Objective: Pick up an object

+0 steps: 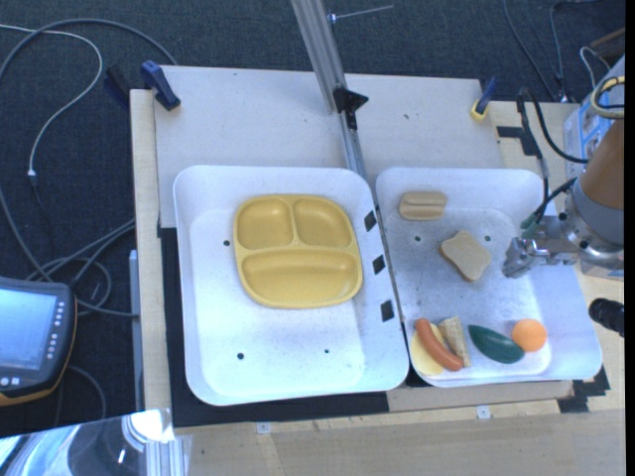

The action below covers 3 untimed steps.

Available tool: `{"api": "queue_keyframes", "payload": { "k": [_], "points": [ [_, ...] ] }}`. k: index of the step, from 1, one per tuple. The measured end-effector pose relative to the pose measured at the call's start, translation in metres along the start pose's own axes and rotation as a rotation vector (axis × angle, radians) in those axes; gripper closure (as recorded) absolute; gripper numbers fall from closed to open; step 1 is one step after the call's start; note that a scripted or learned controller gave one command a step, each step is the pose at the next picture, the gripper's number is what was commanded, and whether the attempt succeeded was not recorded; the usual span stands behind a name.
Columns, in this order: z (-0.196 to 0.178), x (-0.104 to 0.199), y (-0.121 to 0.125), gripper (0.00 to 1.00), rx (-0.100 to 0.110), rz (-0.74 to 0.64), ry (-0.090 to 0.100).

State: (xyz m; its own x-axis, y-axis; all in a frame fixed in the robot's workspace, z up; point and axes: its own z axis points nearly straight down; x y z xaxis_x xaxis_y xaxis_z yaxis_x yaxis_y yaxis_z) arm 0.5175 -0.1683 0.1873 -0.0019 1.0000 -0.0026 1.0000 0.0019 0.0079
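While looking down at the slant from the camera view: two white bins side by side, left bin point(208, 365) bearing a yellow divided plate point(296, 249). Right bin point(496, 178) scattered with a bun point(423, 205) near the far wall, a bread slice point(466, 255) mid-floor, and along the near wall a hot dog point(438, 344), pale wedge point(455, 336), green pepper point(494, 343) and orange point(530, 334). Gripper point(518, 258) low over the right bin, just beside the bread slice; cannot tell whether spread or closed, nothing seen between.
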Motion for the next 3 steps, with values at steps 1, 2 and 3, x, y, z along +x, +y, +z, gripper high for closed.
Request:
{"api": "queue_keyframes", "payload": {
  "k": [1, 2, 3],
  "points": [
    [-0.063, 0.006, 0.003, 1.00, -0.001, -0.001, 0.000],
    [-0.078, 0.006, 0.005, 1.00, 0.004, 0.000, 0.002],
    [-0.074, 0.062, 0.013, 1.00, 0.009, -0.005, 0.006]
  ]
}}
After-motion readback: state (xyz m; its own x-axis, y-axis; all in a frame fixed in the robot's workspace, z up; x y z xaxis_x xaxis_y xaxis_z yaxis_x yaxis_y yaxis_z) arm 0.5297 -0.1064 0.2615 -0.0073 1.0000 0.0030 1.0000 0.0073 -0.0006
